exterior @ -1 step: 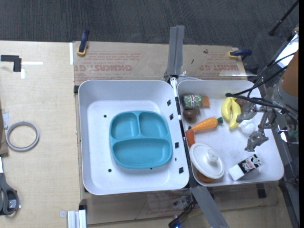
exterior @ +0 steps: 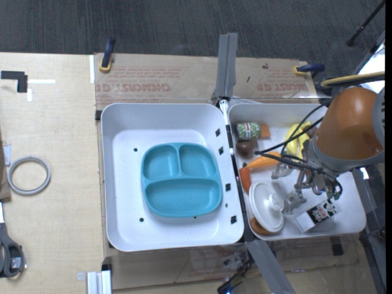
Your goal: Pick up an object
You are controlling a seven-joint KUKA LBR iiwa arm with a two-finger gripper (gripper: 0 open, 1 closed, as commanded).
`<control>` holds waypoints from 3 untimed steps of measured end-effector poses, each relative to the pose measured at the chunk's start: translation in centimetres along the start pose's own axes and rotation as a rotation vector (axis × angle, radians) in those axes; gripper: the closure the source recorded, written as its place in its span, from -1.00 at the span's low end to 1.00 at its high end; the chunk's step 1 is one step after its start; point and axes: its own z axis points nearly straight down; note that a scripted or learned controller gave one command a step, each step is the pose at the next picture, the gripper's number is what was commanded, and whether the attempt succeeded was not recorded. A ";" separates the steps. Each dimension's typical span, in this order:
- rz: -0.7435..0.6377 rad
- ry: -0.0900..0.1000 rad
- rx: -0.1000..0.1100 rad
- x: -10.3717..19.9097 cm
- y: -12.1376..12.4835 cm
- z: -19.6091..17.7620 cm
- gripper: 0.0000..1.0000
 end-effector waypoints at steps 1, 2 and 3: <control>0.025 -0.006 0.003 -7.1 2.5 0.1 -1.00; 0.117 -0.004 0.001 -9.8 -5.9 -3.1 -1.00; 0.161 0.000 0.000 -9.2 -3.2 0.4 -1.00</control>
